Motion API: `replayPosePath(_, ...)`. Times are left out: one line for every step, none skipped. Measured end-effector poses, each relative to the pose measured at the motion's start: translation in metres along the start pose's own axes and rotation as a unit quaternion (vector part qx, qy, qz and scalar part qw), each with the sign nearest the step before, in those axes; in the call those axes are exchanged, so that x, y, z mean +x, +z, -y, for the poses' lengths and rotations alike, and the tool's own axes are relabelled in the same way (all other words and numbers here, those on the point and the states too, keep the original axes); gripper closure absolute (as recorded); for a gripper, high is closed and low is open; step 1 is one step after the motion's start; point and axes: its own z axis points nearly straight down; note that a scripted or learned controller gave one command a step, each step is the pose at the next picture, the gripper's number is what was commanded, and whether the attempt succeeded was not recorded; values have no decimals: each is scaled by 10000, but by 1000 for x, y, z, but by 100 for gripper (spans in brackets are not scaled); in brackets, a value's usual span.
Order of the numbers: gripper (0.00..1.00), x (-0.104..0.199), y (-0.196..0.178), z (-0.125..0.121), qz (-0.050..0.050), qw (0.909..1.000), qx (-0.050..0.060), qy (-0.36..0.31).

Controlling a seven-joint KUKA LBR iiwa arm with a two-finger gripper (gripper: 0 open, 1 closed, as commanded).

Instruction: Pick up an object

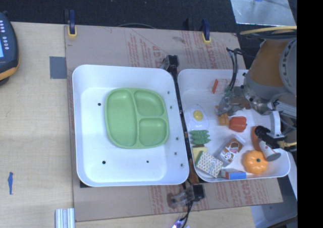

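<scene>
So the claw [226, 103] is down in the right bin [202, 90], up near its back half, and honestly we can't tell if it's open or closed from this angle; nothing visibly gripped as far as we can see. Closest pickable thing is a small orange chunk [223, 119], lying on the bin floor just in front of the claw, nearly under it; a red pepper [237, 123] sits just beside that chunk on the arm's side, so it crowds that spot a bit. Behind the claw, toward the bin's back wall, there's an orange-red strip [215, 86]. Over by the wall between the bins we see a fried egg [197, 116], then a green leafy piece [200, 136], then a yellow bit [198, 152]. The front of the bin is packed: a patterned packet [208, 164], a small carton [231, 151], a blue-and-red stick [233, 175] and an orange pumpkin [255, 162], all well apart from the claw. The left bin [91, 121] holds a green divided plate [136, 117]; both bins sit on the desk [35, 121].
</scene>
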Motion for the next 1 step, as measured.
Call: replayPosePath(100, 80, -92, 19, -15, 10000, -13, -8)
